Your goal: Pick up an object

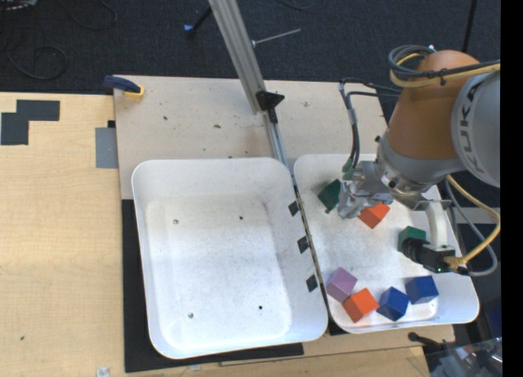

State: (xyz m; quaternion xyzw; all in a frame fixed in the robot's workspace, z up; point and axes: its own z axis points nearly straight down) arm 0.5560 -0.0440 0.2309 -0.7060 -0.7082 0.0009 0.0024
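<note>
Gripper [357,201] hangs low over the right bin [458,306], beside the orange cube [374,215] at its lower-right flank; whether it grips anything I cannot tell. Nearer the camera than that cube lie purple [341,283], orange [359,304] and blue blocks [393,302]; beyond it, a green block [329,195].

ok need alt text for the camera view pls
A grey-and-orange arm's gripper hangs low over the right bin, beside an orange block and a green block. Purple, orange and blue blocks cluster at that bin's near edge.
</note>
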